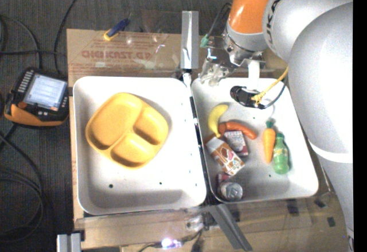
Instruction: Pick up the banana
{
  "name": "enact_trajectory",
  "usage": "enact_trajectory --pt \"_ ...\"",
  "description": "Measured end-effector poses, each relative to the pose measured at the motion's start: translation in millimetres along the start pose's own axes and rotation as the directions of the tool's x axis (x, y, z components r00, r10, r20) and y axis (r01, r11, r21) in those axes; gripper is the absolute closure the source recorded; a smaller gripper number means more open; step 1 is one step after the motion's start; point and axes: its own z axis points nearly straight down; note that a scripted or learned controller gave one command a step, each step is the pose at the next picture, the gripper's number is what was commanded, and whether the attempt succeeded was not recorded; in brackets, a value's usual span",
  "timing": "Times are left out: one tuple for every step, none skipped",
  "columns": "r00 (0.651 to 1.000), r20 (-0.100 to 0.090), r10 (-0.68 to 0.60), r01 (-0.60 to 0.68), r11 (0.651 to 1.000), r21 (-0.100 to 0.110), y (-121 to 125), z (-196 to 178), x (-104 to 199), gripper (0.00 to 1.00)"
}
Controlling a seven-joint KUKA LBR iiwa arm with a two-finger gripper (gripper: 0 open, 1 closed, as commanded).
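Starting from the left bin's yellow sectioned plastic plate (128, 129), the curved yellow banana (217, 119) lies in the right bin (304, 179), untouched. Approach step: the gripper (211, 73) hovers above the bin's far edge; its pincer state cannot be told. It must descend toward the banana.

Right bin (298, 130): white. Within it, banana (217, 119) yellow; sausage (238, 128) orange-red, just right of the banana; carrot (269, 143) orange with green top; bottle (280, 156) green, beside the carrot; carton (225, 156) brown and white, printed, below the banana. Left bin (92, 187) white, holding a yellow divided plate (128, 129). Arm band (252, 1) orange.
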Motion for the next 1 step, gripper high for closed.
enact_trajectory --pt "1.0 0.001 0.0 0.0 1.0 0.001 -0.2 0.6 -0.5 0.0"
